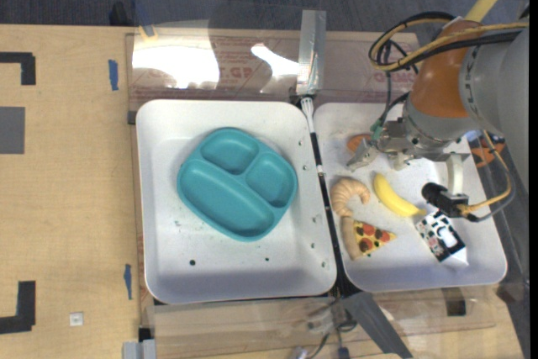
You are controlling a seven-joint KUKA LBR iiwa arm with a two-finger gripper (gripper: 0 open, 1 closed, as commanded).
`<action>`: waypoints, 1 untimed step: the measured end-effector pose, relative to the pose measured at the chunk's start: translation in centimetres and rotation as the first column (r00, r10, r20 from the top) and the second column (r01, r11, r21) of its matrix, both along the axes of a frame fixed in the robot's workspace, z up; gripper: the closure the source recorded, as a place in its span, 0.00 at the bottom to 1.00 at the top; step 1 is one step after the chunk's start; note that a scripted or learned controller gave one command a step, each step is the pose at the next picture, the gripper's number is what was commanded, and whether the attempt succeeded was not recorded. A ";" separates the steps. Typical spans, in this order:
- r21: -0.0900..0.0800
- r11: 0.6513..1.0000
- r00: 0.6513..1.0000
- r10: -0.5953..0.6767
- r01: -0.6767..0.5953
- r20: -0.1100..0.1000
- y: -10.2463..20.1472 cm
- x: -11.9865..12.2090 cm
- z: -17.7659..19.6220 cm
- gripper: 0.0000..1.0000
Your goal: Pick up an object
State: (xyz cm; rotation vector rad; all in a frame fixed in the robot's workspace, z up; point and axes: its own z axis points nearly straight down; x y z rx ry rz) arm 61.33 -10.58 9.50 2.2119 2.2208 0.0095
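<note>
The right bin (483, 265) holds several toy foods: a tan croissant (350, 192), a yellow banana (393, 196) and a pizza slice (365, 237). A black and white packet (440, 233) lies toward the bin's right side. A small orange item (360, 140) sits at the bin's back left, partly hidden by the gripper. My gripper (367, 154) hangs low over the back left of this bin, just above the croissant and the banana's upper end and right beside the orange item. Nothing is visibly held in it.
The left bin (160, 256) carries a teal divided plate (238, 182). A thin divider (318, 181) separates the bins. The grey arm with its orange band (441, 88) and looping cables (403, 38) covers the right bin's back right. A clear plastic panel (218, 55) stands behind the left bin.
</note>
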 end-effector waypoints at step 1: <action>-0.001 1.000 1.000 -0.005 0.005 -0.004 -4.6 -3.9 -0.8 0.00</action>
